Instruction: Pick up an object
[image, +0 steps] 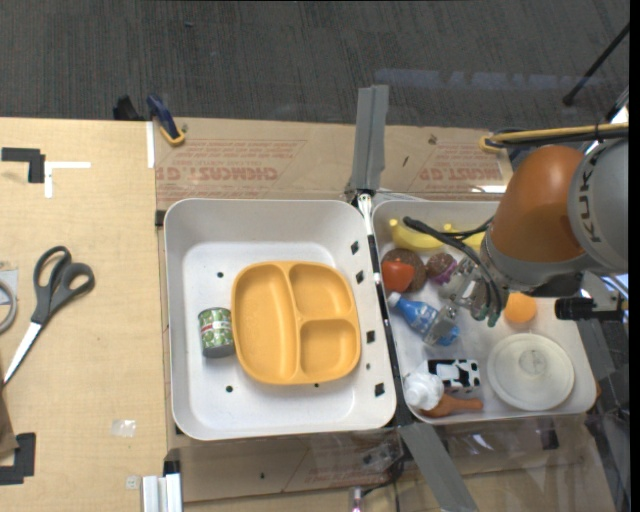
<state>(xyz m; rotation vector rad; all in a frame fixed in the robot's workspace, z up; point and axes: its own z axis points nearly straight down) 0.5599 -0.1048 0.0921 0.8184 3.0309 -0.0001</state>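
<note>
Blue bottle (420, 318), crumpled and lying on its side, looks the likeliest target; it sits just below and to the camera's left of the gripper (470, 290), which hangs low in the right bin (585, 395), presumably poised to descend on the clutter; whether the gripper is apart or together I cannot tell. Beyond the gripper lies a banana (420, 237); to its left a red apple (402, 268); on its other side an orange ball (520, 308); nearer the camera a white lid (532, 368). Well to the left, the other bin (190, 330) holds a yellow divided plate (297, 322) and a small green can (215, 331).
</note>
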